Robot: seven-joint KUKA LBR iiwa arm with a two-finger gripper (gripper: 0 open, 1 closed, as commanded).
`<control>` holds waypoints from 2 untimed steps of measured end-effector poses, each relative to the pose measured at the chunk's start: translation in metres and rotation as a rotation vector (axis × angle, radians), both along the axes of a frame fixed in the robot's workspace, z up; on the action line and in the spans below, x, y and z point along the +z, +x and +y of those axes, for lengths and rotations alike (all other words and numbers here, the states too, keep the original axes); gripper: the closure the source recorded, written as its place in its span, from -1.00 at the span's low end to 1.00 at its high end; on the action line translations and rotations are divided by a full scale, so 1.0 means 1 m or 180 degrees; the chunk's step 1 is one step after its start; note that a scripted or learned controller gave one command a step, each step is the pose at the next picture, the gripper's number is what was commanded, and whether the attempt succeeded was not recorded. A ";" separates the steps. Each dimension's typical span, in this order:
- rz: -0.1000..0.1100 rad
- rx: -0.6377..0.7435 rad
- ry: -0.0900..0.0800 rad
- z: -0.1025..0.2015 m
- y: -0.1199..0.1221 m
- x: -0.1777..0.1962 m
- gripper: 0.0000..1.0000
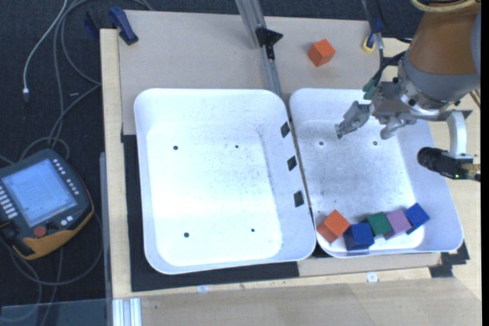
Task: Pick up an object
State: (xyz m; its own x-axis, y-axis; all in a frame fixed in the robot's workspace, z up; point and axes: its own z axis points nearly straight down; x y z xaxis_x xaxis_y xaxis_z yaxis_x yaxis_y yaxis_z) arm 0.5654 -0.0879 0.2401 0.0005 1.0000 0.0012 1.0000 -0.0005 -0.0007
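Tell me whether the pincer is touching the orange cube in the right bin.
Apart. The camera view shows the pincer far from the orange cube.

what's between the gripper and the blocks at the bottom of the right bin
Only bare speckled floor of the right bin, in the camera view. The gripper hangs over its upper part; the blocks cluster along the near rim.

Five cubes at right bin's (428,164) near edge: orange cube (333,225), blue cube (358,236), green cube (380,225), pink cube (398,221), second blue cube (416,215), bunched in a row.
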 end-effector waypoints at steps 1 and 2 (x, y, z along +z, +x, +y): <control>-0.0010 0.0004 0.0001 0.001 0.001 0.011 1.00; -0.0018 0.0007 0.0002 0.001 0.002 0.022 1.00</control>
State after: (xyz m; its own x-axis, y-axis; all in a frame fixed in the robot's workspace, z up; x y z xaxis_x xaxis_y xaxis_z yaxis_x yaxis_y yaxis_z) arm 0.5671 -0.0870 0.2620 -0.0018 1.0000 0.0017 1.0000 0.0018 0.0049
